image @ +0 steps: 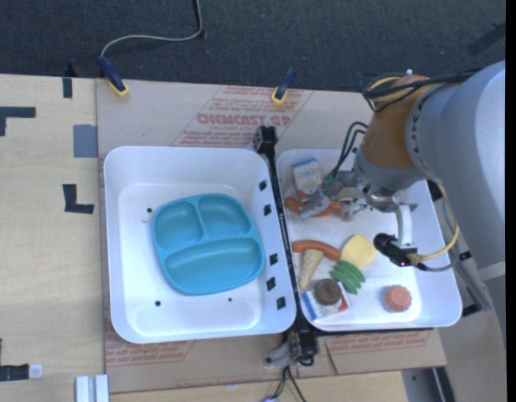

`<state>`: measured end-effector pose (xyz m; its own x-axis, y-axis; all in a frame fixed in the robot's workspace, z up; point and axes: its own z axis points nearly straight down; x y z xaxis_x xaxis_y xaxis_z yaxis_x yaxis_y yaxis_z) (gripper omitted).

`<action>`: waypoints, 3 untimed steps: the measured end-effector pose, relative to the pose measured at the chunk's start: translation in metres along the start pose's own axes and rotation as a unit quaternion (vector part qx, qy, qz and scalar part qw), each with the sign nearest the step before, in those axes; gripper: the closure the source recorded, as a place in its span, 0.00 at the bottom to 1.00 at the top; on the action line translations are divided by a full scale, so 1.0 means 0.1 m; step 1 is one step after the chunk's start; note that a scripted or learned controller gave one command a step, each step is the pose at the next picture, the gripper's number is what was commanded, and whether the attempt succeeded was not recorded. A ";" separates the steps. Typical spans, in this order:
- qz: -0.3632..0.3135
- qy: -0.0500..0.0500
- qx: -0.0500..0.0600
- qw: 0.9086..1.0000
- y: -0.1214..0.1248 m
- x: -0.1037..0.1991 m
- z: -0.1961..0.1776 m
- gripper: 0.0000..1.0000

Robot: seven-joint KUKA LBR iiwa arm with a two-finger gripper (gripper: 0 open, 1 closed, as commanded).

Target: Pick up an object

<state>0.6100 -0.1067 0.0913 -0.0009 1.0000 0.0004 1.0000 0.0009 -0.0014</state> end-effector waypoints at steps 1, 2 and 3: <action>0.002 0.001 0.011 1.000 0.49 0.08 -0.09 0.00; 0.000 0.001 0.013 1.000 0.48 0.09 -0.17 1.00; 0.000 0.000 0.000 1.000 -0.06 0.18 -0.93 1.00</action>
